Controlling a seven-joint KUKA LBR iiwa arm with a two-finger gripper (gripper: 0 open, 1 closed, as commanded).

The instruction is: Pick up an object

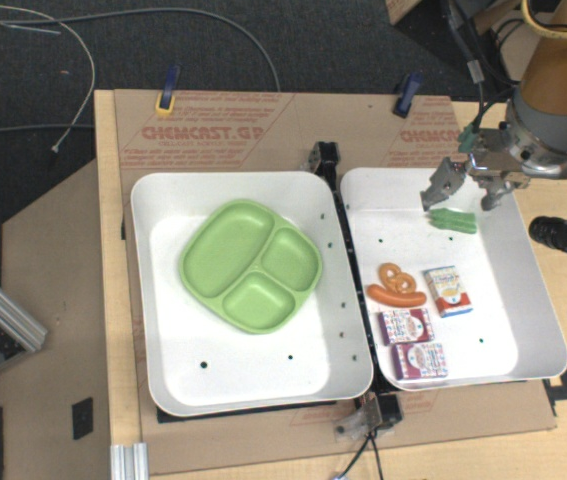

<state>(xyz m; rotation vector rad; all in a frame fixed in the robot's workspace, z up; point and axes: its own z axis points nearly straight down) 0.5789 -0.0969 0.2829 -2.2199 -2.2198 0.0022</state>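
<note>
My gripper [466,192] hangs over the far part of the right bin [523,358], open, with one finger [441,186] on the left and the other [492,194] on the right. A green object [453,220] lies on the bin floor just below and between the fingers, apart from them. Nearer the front of that bin lie a pretzel [394,273], an orange sausage [396,295], a small red and white box [447,290] and two purple packets [412,342].
The left bin [163,348] holds a green divided plate [251,265]. A black clamp [324,157] sits at the far end of the seam between the bins. Blue clips [168,87] [407,95] pin the cardboard at the back edge.
</note>
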